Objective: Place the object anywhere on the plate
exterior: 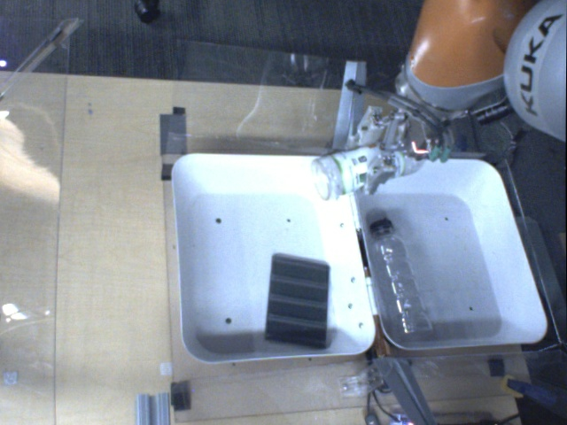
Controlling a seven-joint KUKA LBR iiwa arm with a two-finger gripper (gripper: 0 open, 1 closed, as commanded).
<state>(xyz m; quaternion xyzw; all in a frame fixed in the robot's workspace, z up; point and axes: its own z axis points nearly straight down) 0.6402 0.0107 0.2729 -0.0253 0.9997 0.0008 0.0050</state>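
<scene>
Nearest the camera, a dark ribbed plate (298,300) lies flat in the near part of the left bin (199,237), with bare white floor to its left and beyond it. Just across the divide, a clear plastic bottle (399,282) with a black cap lies along the left wall of the right bin (496,264); its see-through body is hard to trace against the white. At the far edge, over the seam between the 2 bins, the gripper (383,159) holds a clear jar-like object (341,173) between its fingers, tilted on its side; its label cannot be read. On the arm (496,34), cut off by the top right corner, "KUKA" is legible.
</scene>
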